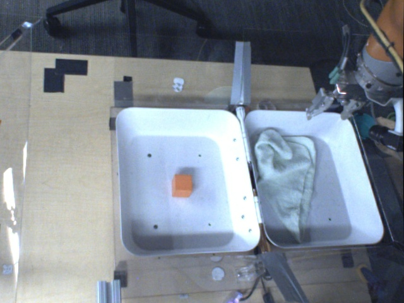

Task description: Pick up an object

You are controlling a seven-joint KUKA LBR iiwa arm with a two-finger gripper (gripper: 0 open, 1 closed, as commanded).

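Orange cube [182, 185] sits near the middle of the left bin [136, 131], untouched; a crumpled towel [287, 175] lies in the right bin [363, 169]. Gripper [332, 103] hovers over that bin's far right corner, fingers spread and holding nothing, so the pick looks not yet begun. Pale wooden bench [63, 188]; a chair base [129, 2] stands on dark carpet beyond.

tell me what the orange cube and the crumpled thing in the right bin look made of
Orange cube: probably foam or plastic, going by its matte, even colour and crisp edges. Crumpled thing: a pale towel of soft cloth, with folds and a slightly nubby surface.
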